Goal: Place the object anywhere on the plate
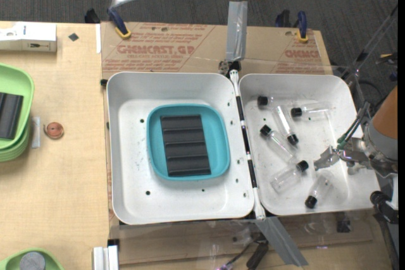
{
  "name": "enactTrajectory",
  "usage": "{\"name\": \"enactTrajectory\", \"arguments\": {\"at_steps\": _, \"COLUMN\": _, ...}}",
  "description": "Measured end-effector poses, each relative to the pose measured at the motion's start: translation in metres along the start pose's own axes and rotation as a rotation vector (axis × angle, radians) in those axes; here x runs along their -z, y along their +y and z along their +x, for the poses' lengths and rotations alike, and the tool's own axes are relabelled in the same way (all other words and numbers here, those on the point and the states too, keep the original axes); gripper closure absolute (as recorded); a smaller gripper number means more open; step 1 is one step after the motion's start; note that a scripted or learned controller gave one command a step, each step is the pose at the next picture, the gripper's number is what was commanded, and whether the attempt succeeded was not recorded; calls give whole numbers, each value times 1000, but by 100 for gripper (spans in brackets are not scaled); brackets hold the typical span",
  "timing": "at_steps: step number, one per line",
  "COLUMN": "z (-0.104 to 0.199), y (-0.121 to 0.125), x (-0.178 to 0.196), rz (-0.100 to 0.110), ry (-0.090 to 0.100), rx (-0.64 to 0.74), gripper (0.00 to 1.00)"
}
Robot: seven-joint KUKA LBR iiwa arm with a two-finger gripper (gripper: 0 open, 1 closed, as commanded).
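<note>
You were at the picking step, with nothing yet carried across. The tool [329,158] sat low over the right bin [342,88], reaching in from the right edge with the arm [386,126] behind it. I could not tell whether it was spread or pressed together; its metal tips blurred into the white floor and the clear plastic around them, so you should not count on a grasp.

The objects were small clear vials with black caps [288,126], scattered across the right bin. One lay just beside the tool tips, toward the bin's middle [291,174]; another lay just below them near the front wall [318,193]. None showed between the tips.

The teal plate [155,136] rested in the middle of the left bin [126,199], with a dark ribbed insert [185,145] on it and no vial.

Your next move, as I judged it, called for a sure pinch on one vial, a lift over the divider between the bins, then a release anywhere on the plate. The vials looked slick and apt to roll.
</note>
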State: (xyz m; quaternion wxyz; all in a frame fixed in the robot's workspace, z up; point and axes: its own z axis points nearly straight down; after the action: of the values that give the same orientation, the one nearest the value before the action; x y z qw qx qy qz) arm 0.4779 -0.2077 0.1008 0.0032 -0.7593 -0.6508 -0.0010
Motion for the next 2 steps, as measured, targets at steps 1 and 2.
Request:
{"name": "enactTrajectory", "arguments": {"at_steps": 1, "z": -1, "y": 0, "x": 8, "rz": 1, "ry": -2, "rx": -5, "gripper": 100}}
{"name": "enactTrajectory", "arguments": {"at_steps": 2, "z": 15, "y": -2, "x": 139, "rz": -2, "ry": -7, "rx": 85, "gripper": 100}}
